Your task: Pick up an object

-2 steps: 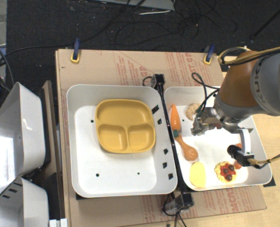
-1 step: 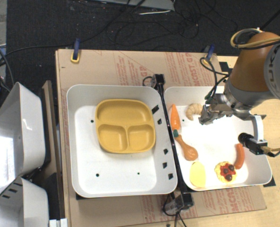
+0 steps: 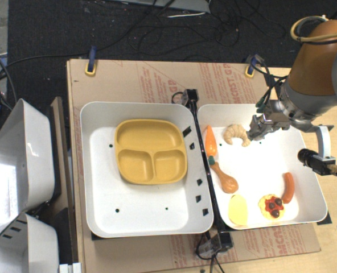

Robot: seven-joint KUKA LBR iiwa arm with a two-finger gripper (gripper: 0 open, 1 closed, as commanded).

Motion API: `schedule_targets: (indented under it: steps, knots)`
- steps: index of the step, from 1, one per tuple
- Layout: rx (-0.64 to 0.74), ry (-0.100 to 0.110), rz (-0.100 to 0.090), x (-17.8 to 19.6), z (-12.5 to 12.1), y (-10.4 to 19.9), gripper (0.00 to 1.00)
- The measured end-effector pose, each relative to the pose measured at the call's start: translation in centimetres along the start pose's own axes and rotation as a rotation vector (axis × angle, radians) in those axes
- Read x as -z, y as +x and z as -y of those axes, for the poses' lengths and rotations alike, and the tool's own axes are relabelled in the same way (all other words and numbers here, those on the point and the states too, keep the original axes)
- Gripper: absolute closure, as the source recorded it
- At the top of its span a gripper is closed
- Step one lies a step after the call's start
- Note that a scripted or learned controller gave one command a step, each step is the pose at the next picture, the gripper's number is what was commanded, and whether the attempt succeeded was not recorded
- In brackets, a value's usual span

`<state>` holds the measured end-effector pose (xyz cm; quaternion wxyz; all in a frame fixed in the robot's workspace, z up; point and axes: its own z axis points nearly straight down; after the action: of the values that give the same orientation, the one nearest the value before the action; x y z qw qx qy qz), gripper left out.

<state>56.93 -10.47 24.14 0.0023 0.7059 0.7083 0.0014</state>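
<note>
White bins sit side by side on the table. Camera view: the left bin holds a yellow divided plate; the right bin holds a croissant, carrot, drumstick, sausage, lemon slice and small tart. The gripper hovers just beside the croissant; whether its jaws are spread cannot be told. A good grasp likely needs centring over the croissant before descending.

Red lettering is printed on the cardboard sheet under the bins, reversed and too faint to be read.
</note>
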Motion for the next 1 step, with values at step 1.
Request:
schedule_targets:
  steps: [1]
  knots:
    - [0.004,0.006,-0.003,-1.12,0.41,5.63,1.00]
